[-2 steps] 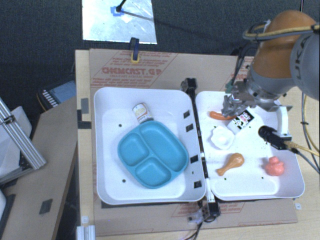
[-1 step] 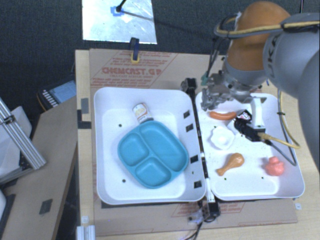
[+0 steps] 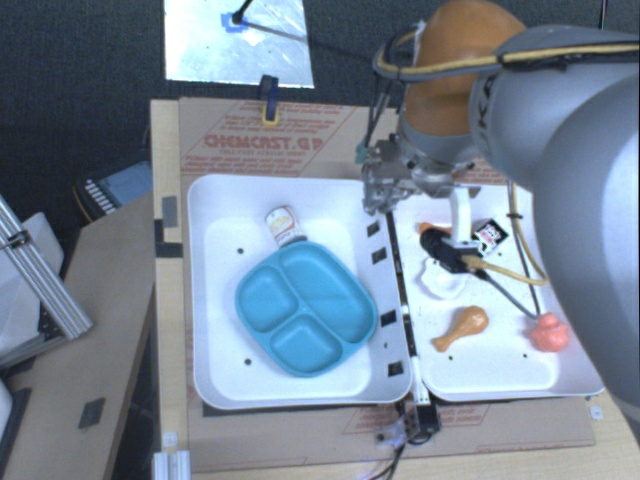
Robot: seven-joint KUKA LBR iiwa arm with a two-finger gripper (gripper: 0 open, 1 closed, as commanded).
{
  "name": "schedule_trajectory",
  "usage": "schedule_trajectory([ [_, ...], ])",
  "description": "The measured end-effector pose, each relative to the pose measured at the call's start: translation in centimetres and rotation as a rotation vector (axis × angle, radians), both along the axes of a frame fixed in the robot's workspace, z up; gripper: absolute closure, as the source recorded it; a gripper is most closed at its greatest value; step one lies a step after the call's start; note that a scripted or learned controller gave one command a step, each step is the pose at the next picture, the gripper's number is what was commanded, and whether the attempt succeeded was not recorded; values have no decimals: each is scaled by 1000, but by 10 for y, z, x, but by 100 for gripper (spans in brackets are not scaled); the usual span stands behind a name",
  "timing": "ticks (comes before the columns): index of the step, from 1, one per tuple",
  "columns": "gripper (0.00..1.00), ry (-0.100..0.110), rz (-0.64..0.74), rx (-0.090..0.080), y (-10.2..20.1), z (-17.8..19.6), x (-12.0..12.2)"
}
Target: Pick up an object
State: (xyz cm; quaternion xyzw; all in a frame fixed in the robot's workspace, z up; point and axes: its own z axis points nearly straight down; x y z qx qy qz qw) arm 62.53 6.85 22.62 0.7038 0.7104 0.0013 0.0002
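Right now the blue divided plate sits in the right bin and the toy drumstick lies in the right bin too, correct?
Not quite. The blue divided plate sits in the left bin, beside a small jar. The toy drumstick does lie in the right bin. The camera view shows both.

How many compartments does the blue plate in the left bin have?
3. The blue plate has one compartment at its left side, one at its upper right, and one at its lower end. Nothing covers the plate, so none seems hidden.
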Motion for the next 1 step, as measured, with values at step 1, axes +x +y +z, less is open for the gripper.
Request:
schedule_trajectory([
  [1, 100, -1, -1, 1, 42, 5, 17],
])
